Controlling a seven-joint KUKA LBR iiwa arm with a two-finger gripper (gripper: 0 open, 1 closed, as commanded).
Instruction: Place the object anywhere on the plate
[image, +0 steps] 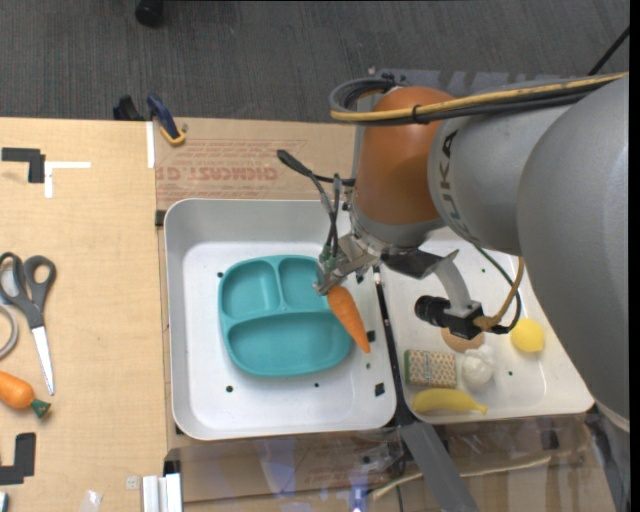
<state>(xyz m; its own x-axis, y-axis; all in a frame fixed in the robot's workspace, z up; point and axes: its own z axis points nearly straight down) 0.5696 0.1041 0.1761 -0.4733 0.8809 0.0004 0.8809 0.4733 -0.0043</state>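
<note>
background: dark grey carpet floor (250, 50) along the top of the view; light wooden tabletop (90, 250) at left, with a sheet of brown cardboard (250, 165) lying under the far edge of the bins.
far left items: scissors (30, 300) with grey handles lying flat on the tabletop; a second small carrot (18, 392) lying near the lower left edge, well apart from the bins.
left bin: shallow white bin (185, 330) holding the plate.
plate: teal plate (275, 335) with three compartments, two small ones on the far side and one large one on the near side; it lies flat on the bin floor.
task object: orange carrot (348, 317) hanging tilted, stem end up toward the hand, tip pointing down and to the right; it overlaps the right rim of the plate, near the wall between the two bins.
hand: hand (333, 275) positioned over the plate's upper right corner; its fingers are closed on the top end of the carrot.
arm: grey arm (560, 210) with an orange band (400, 155) entering from the right and covering much of the right bin.
right bin: white bin (545, 385) containing a yellow banana (448, 402) by the near wall, a waffle-patterned block (430, 367) just behind it, a white object (476, 370) beside the block, and a yellow lemon (528, 337) further right.
</note>
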